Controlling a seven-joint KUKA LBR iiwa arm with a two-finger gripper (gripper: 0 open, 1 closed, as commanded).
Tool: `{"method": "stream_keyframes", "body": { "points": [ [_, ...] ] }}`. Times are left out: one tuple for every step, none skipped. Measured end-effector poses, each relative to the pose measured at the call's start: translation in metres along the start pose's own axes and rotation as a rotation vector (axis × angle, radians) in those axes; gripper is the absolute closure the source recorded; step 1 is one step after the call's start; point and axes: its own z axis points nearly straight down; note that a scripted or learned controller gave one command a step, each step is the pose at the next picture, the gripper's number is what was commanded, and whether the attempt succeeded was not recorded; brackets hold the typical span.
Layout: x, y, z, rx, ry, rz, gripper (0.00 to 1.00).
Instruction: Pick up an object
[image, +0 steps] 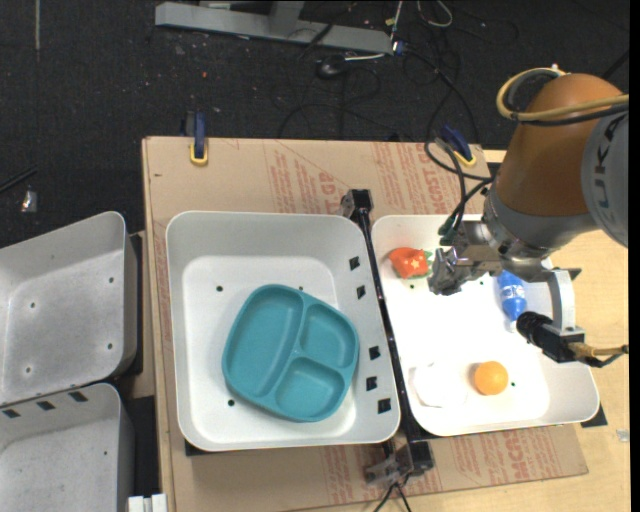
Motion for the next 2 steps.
{"method": "stream_keyframes", "body": {
  "points": [
    [0.053,-0.008,0.017,0.0,0.0,0.0,1.0],
    [0.104,-0.023,0.031,0.001,0.0,0.0,1.0]
  ]
}}
